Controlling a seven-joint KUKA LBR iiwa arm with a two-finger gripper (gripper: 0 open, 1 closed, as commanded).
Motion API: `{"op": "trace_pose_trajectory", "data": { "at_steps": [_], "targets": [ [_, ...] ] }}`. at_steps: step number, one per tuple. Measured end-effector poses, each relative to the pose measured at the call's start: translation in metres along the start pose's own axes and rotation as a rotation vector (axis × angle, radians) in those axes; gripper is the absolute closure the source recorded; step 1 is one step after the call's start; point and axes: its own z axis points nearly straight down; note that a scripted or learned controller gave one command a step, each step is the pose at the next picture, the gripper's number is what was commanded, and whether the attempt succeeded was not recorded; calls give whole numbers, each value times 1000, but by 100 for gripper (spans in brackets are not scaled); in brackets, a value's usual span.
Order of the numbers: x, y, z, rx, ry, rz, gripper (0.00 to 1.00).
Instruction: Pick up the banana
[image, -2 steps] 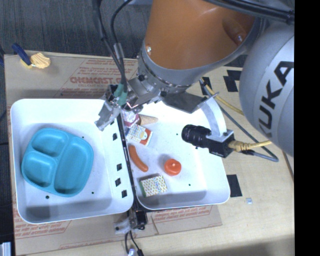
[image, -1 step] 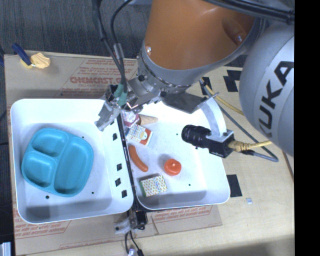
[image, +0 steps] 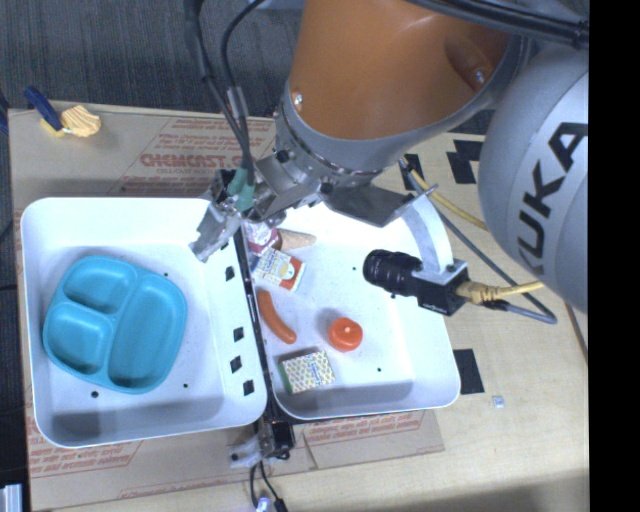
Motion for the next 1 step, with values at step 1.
{"op": "trace_pose_trajectory", "data": {
  "at_steps": [1],
  "targets": [
    [0, 0, 0, 0, 0, 0, 0]
  ]
}}
